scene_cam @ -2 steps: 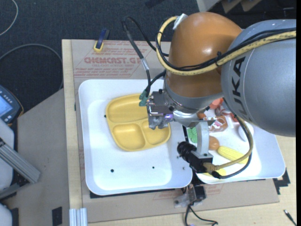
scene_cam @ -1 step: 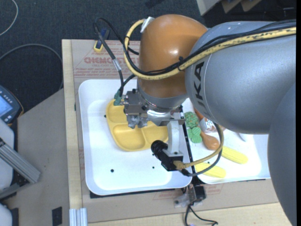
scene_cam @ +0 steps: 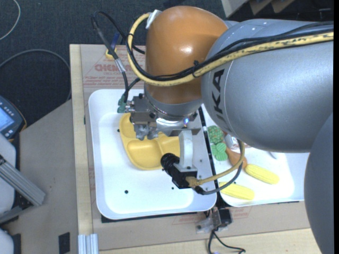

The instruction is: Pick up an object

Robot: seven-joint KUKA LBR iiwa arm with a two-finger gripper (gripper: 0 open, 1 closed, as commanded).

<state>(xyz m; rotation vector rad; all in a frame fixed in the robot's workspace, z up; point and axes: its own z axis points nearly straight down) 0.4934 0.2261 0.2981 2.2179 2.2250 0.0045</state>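
grey metal of the gripper [scene_cam: 159, 134] sits low in the left bin [scene_cam: 106, 142], right over a yellow plastic piece [scene_cam: 140, 152] — whether it pinches that piece, i cannot tell. the arm [scene_cam: 265, 83], with its orange band [scene_cam: 177, 41], reaches above — beyond it, the right bin [scene_cam: 280, 187] holds two corn cobs [scene_cam: 259, 173] and a green item [scene_cam: 216, 139].

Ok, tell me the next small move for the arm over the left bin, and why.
Probably a short straight lift to check the grasp. The gripper sits low on the yellow object in the left bin, but the wrist hides the contact, so whether anything is held cannot be told. Corn pieces lie in the right bin.
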